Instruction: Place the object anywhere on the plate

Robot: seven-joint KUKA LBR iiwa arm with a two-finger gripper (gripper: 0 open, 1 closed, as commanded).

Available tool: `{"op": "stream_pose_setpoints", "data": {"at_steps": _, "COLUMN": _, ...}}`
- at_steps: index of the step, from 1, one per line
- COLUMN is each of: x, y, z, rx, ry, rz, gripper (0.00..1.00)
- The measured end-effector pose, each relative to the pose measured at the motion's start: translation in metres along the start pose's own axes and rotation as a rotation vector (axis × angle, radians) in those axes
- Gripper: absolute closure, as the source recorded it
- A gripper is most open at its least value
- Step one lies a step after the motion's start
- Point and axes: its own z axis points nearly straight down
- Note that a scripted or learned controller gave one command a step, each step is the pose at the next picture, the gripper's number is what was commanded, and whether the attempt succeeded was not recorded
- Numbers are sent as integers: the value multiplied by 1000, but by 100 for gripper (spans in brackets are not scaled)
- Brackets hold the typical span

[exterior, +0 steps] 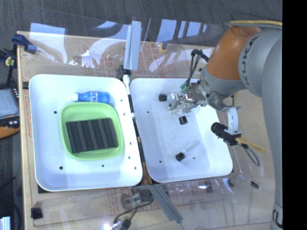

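The grey arm (249,47) looms over the right bin (211,166), its gripper (184,102) low, whether clenched I cannot tell, while the blue bottle (93,97) lies well to its left, touching the green plate's (67,116) rim, seemingly awaiting pickup.

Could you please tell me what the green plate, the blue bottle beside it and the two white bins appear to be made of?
Green plate: probably plastic, with an even lime colour, a soft sheen and a dark ribbed insert.
Blue bottle: likely plastic, with a glossy blue wrap and a white cap.
Left bin and right bin: apparently moulded plastic, smooth matt white with rounded rims.
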Motion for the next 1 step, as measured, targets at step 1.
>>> {"op": "stream_pose_setpoints", "data": {"at_steps": 1, "x": 0, "y": 0, "z": 0, "rx": 0, "ry": 0, "rz": 0, "gripper": 0}}
